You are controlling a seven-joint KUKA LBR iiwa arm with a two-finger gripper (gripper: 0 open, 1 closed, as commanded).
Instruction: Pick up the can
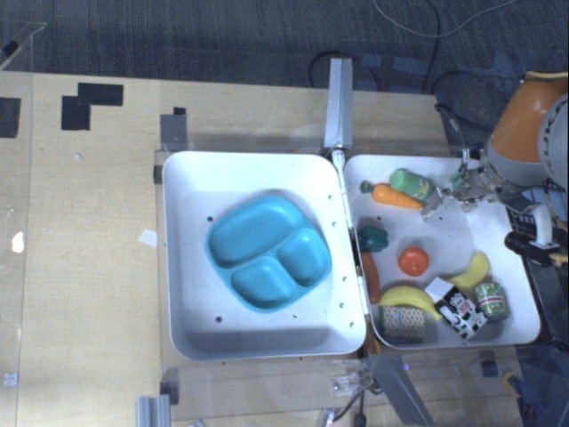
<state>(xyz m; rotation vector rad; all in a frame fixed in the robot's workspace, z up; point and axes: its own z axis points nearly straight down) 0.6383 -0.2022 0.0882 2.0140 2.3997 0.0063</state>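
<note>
We see the can [491, 299] standing in the near right corner of the right bin [462, 225], close to both the near rim and the right wall, so it has little room on those two sides. A black-and-white patterned carton [459, 310] lies just beside it on the left, and a small yellow banana [472, 269] sits just above it, which hems it in further. A larger banana [409, 298] curves over a grey mesh scrubber [403, 325] along the near rim, and a red tomato [413, 260] rests near the middle of this bin with bare white floor around it. Along the dividing edge we find a dark teal piece [372, 237] and a brown sausage-like piece [370, 278]. At the far side a carrot [396, 197] and a green bottle [410, 183] lie together. The hand [444, 198] hangs over the far part of the right bin, just beside the bottle and well apart from the can; we cannot tell whether it is spread or pressed together. The left bin [191, 238] carries a blue divided tray [268, 251] near its middle, with open white floor all round it, and the wooden bench [80, 265] lies bare to the left
</note>
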